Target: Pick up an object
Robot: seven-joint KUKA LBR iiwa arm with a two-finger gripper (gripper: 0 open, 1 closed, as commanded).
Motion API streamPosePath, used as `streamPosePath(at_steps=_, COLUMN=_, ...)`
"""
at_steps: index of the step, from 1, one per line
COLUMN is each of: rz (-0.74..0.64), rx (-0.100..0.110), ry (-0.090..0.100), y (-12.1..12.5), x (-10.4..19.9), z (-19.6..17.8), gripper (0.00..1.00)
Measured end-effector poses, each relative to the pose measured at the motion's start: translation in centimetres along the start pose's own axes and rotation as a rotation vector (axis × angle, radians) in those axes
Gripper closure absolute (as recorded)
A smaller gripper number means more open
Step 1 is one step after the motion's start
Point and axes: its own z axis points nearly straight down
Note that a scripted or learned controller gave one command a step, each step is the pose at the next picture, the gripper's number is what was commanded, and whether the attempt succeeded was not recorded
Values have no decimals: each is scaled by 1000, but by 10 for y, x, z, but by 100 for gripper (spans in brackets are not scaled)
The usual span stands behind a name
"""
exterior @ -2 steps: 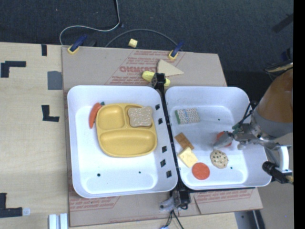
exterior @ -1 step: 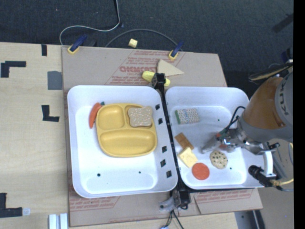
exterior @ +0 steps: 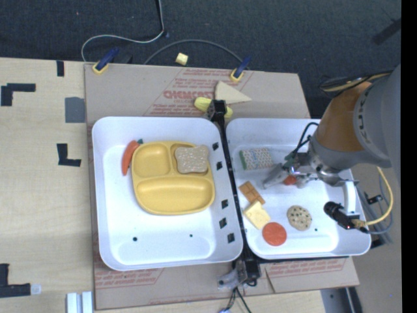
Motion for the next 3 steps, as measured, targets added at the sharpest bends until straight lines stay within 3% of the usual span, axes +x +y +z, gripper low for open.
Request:
streamPosePath(at_steps=1, rz=-3, rx=0, ry=2, y=53, x=55, z=1, gripper=0)
streamPosePath(at_steps=2, rz=0, rx=8, ry=4, y=97, x=18, z=2, gripper=0)
streamPosePath(at_steps=3, rz=0, rx=4, ry=2, y=89, x=65, z=2, gripper=0)
